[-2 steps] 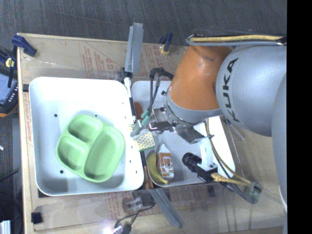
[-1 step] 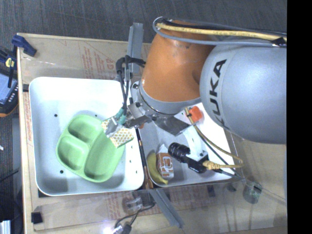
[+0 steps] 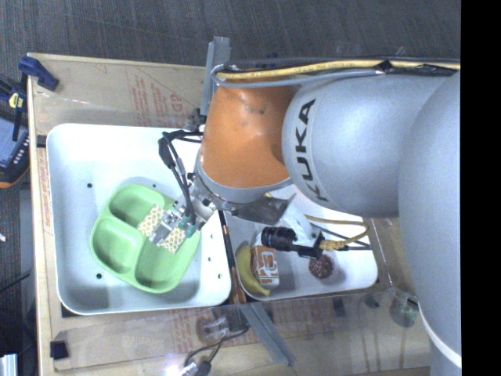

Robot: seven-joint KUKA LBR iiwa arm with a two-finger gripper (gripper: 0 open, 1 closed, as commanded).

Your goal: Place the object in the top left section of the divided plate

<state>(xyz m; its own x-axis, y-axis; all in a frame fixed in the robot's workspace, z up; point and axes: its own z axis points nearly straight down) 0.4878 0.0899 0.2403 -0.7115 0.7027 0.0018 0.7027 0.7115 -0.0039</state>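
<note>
I see a glossy green plate (image 3: 125,245), rounded and split into sections, near the left bin's (image 3: 70,163) front edge. My gripper (image 3: 168,227) sits over the plate's dividers, clenched on a patterned, flat packet (image 3: 154,221).

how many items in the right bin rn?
3 visible: banana at the left end, a small can beside it, a dark round item further right. The arm covers much of that bin, so more may be hidden.

Counts on the worktop

Two white bins (image 3: 70,210), one green divided plate (image 3: 125,249), one banana (image 3: 247,271), one dark round fruit (image 3: 321,267).
</note>
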